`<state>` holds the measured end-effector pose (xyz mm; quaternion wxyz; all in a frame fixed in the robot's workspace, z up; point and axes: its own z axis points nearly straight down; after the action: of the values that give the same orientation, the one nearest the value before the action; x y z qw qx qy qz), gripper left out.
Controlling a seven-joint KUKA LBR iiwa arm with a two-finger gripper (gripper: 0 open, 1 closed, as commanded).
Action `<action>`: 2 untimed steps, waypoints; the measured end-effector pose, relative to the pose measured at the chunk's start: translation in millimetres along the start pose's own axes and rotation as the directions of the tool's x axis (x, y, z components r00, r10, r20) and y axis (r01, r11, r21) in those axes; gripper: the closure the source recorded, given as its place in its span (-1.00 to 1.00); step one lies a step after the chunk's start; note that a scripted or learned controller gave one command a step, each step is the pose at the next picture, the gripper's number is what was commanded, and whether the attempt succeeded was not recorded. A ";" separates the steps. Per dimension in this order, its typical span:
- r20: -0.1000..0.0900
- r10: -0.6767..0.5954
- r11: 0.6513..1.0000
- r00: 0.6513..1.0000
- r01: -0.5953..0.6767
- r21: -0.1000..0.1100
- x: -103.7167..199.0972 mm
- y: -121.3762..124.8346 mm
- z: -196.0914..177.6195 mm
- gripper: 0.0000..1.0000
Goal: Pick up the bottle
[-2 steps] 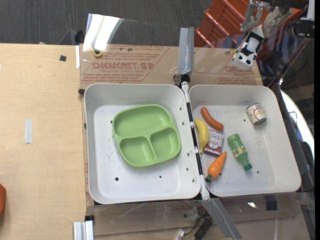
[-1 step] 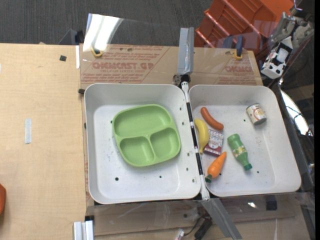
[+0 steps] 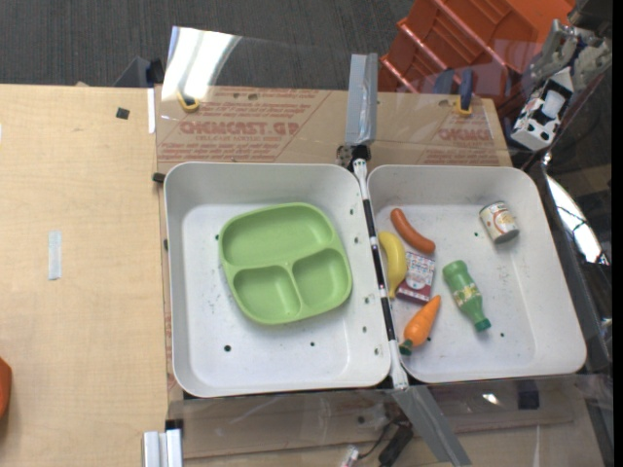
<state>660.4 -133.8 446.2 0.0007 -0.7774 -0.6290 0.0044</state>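
A small green bottle point(image 3: 465, 295) lies on its side in the right bin point(image 3: 545, 353), cap toward the front right. It is a little apart from the other items. The gripper point(image 3: 547, 100) hangs at the upper right, beyond the right bin's far corner and well away from the bottle, with nothing visibly in it.
The right bin also holds a tin can point(image 3: 498, 221), a sausage point(image 3: 413, 230), a banana point(image 3: 392, 261), a small red box point(image 3: 421, 276) and a carrot point(image 3: 421, 321), all left of the bottle except the can behind it. A green divided plate point(image 3: 285, 261) lies in the left bin point(image 3: 185, 261).
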 end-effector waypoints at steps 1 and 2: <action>-0.005 0.153 0.988 0.988 -0.153 -0.002 11.3 -32.6 213.1 1.00; -0.005 0.153 0.988 0.988 -0.154 -0.002 11.2 -32.5 213.0 -1.00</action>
<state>629.3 -116.9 233.4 0.0008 -0.8235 -0.5673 0.0018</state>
